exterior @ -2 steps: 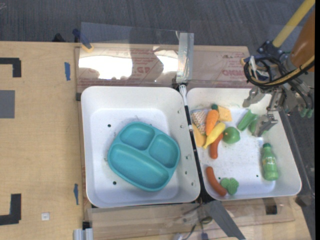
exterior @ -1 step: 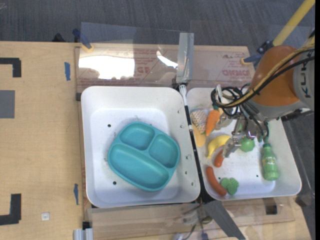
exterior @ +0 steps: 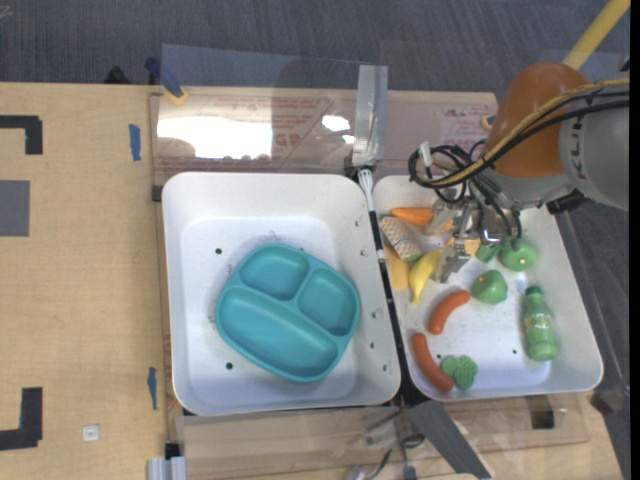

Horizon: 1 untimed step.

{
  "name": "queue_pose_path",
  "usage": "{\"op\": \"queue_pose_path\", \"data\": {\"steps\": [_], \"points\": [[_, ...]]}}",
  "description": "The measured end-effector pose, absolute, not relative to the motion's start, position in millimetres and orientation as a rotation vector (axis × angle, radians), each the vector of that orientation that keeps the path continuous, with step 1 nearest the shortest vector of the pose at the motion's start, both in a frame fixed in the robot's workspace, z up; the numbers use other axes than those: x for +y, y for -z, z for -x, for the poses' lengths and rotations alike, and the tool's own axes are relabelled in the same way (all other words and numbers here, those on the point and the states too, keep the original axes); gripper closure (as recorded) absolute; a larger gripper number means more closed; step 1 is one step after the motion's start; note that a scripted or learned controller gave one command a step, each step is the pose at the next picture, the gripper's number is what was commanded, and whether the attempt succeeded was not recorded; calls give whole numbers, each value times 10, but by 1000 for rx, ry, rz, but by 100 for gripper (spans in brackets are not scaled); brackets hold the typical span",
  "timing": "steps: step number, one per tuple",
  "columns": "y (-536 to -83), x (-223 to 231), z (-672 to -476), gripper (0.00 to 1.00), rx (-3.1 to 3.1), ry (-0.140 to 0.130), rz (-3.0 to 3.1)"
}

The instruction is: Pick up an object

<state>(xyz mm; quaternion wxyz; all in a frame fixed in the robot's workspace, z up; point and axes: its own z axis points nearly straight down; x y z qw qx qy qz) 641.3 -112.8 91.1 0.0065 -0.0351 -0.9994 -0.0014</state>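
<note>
One claw (exterior: pixel 468 236), down low in the right bin (exterior: pixel 575 368) near its upper left part, among the toy food; can't tell from this angle how it's set, metal parts and black cables (exterior: pixel 445 168) clutter the spot. Arm comes in from the right, orange band (exterior: pixel 535 118) above the wrist, grey link (exterior: pixel 605 153) beyond it. Just left of the claw: an orange carrot (exterior: pixel 412 214) toward the bin's top edge, a tan corn cob (exterior: pixel 398 236) below it, and a yellow banana (exterior: pixel 422 271) under that, right beside the claw tip, contact unclear. Just right of the claw: two green rounded pieces, one upper (exterior: pixel 518 257), one lower (exterior: pixel 490 288), close together. Below the claw an orange-red sausage (exterior: pixel 447 311) lies slanted, apart from the tip. Further down, a second red sausage (exterior: pixel 430 360) sits by the bin's left wall, with a green broccoli piece (exterior: pixel 461 370) touching or just beside its lower end. A green bottle (exterior: pixel 539 323) lies lengthwise near the right wall, well apart from the claw. Nothing visibly lifted off the bin floor. Left bin (exterior: pixel 190 218) sits side by side with the right one, rims touching in the middle; it carries a teal divided plate (exterior: pixel 288 311), three compartments, roughly centred. Both bins rest on the wooden counter (exterior: pixel 70 268); clear plastic sheet (exterior: pixel 270 118) behind them, blue tape bits (exterior: pixel 134 140) on the counter's left side.
</note>
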Motion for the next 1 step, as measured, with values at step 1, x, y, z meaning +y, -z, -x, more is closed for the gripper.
{"op": "queue_pose_path", "data": {"steps": [1], "points": [[-903,-967,-5972,0,-3121,2,460]]}}
